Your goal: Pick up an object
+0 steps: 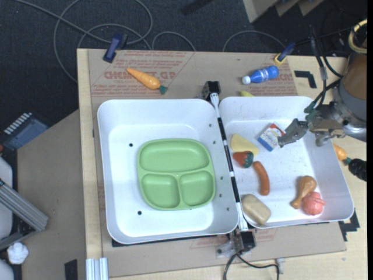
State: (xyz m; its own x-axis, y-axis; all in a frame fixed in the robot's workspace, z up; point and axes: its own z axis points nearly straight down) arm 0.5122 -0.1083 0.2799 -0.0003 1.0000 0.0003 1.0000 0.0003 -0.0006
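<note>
Where the grey arm enters from the right of the frame, its two-finger gripper (291, 134) hangs over the right white bin (326, 212), fingers apart, nothing between them. One dark fingertip sits just beside a small blue-and-white carton (268, 137) in the bin's upper centre. Below it lie a yellow wedge (241, 143), a red sausage (262, 177), a tan bread roll (255, 209), a toy drumstick (303, 189) and a pink ball (313, 203). Left white bin (116, 127) carries a green divided plate (175, 174). Orange toy carrot (145, 78) on the board, upper left.
</note>
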